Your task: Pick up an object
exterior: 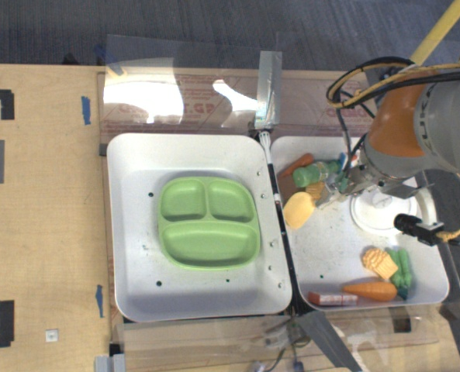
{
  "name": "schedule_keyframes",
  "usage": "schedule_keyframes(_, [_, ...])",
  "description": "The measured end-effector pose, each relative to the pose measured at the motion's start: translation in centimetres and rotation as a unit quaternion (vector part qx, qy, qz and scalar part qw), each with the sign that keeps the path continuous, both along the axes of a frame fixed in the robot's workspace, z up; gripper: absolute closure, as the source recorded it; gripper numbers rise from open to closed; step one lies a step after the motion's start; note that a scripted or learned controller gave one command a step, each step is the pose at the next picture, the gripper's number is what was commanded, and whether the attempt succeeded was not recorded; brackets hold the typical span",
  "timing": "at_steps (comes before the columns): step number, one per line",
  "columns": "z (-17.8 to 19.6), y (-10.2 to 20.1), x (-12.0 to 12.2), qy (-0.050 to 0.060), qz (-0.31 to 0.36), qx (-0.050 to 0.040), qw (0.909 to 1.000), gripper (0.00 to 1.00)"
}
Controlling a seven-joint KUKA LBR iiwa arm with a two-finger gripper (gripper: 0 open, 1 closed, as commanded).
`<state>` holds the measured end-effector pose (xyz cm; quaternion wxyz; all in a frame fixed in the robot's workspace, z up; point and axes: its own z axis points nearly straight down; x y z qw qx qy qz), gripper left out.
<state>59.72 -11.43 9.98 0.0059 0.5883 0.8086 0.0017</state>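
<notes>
The right bin (pixel 326 242) holds several toy foods. A yellow lemon-like piece (pixel 298 209) lies at its left side. Just behind it are a small green piece (pixel 310 175) and a reddish-brown piece (pixel 295 164). My gripper (pixel 340 181) is low in the bin's back part, right beside the green piece and just right of the lemon. The grey arm with its orange band (pixel 396 126) comes in from the right above it. Nothing can be seen held in the gripper.
A green divided plate (pixel 209 222) lies in the left bin (pixel 129 231). In the right bin there are also a white round dish (pixel 381 211), an orange waffle-like piece (pixel 381 262), a green vegetable (pixel 403 268), a carrot (pixel 369 291) and a red pen-like item (pixel 332 299).
</notes>
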Motion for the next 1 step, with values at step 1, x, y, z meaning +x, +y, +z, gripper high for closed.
schedule_keyframes(1, [8.67, 5.54, -1.94, 0.003, -0.192, 0.0037, 0.9813, 1.00])
